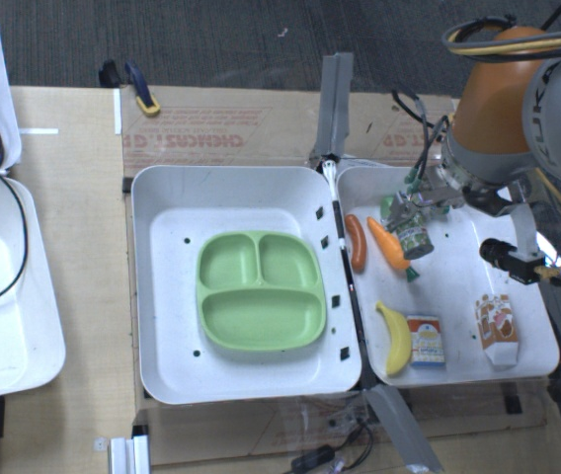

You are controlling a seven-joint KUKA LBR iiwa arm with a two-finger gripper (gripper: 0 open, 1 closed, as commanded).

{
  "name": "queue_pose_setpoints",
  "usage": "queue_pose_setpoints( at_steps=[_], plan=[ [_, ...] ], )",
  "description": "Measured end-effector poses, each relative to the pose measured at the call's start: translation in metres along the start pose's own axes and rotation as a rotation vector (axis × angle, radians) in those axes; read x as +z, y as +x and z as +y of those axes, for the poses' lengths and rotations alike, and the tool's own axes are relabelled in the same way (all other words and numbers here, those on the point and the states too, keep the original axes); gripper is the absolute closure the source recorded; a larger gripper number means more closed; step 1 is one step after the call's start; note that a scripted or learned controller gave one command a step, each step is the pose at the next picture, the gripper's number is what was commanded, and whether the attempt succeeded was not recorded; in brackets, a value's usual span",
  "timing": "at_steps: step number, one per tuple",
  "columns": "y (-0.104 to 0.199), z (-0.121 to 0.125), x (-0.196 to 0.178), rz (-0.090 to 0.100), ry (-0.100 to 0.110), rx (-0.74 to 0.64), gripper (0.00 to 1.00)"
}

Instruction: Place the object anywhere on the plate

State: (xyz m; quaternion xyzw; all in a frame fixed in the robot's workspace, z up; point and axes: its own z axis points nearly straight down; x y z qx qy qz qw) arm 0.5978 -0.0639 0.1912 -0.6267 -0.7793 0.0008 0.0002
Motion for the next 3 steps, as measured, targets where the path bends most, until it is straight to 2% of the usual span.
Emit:
queue_pose_setpoints(
  at_steps=[1,2,3],
  plan=[
    [0.074,-0.007,-0.010,0.000,0.001,-0.027,1.00],
    [0.137,0.016,0.001,-0.001,0.001,-0.176,1.00],
    [0.136,0.016,0.000,-0.001,0.001,-0.176,0.00]
  ],
)
